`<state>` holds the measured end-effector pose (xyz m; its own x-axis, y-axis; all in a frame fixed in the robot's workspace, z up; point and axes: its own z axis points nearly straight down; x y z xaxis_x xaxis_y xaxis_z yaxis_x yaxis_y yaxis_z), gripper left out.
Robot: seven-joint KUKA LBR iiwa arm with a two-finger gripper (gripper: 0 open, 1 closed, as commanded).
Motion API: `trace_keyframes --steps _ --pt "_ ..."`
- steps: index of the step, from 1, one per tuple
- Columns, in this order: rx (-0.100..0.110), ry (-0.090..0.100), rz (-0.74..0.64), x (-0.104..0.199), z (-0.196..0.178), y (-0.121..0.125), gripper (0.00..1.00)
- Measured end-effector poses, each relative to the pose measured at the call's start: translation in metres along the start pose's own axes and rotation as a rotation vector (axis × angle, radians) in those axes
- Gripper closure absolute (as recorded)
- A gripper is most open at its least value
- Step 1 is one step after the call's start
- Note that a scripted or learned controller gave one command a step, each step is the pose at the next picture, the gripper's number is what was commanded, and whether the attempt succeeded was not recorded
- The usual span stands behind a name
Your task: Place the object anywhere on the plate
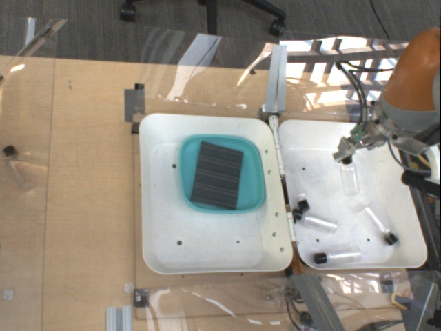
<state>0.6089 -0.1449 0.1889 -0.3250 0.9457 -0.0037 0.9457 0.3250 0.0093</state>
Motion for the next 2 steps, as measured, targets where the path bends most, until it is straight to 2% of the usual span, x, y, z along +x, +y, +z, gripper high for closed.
trace_keyframes --steps 1,2 --pt "0.0 0.0 0.0 0.0 0.0 0.0 0.0" --pt "0.0 -0.003 0.185 -0.008 -0.089 -0.058 0.0"
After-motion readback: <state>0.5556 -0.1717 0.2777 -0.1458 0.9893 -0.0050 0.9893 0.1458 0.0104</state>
